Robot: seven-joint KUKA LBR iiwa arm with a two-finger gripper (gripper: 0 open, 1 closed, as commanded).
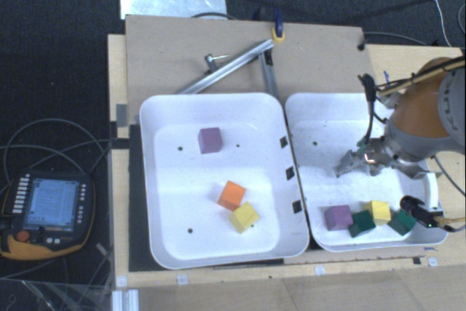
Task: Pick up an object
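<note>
The arm reaches in from the right, and my gripper (348,164) hangs low over the middle of the right bin (320,120), with nothing visible between its fingers. Below it, along the bin's front wall, lie a purple block (338,216), a dark green block (361,223), a yellow block (380,211) and another green block (400,221). The left bin (167,113) holds a purple cube (210,140), an orange cube (231,194) and a yellow cube (245,216).
A metal bar (226,68) lies slanted on the brown board behind the bins. A teach pendant (47,213) with cables sits on the floor at the left. Cables run around the arm's wrist at the right.
</note>
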